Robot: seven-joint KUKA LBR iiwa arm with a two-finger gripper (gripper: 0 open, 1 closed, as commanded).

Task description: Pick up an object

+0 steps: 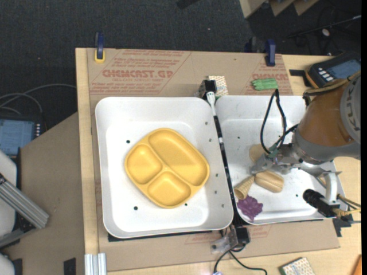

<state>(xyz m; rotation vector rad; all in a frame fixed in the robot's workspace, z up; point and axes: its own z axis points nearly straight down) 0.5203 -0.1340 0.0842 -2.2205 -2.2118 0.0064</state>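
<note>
Reaches in from the right, grey arm (335, 128) with orange band above the wrist bent low, gripper (269, 164) pointing left near the scene's right-centre. Jaws hidden beneath the wrist; state unclear.

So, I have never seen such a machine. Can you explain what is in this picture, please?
One camera looks down at a slant on a bench with two shallow white bins. The grey and orange thing at the right is a robot arm; its gripper is low in the right bin, over some tan pieces. I cannot tell if it holds anything. A purple object also lies there. The left bin holds a yellow divided tray.
</note>
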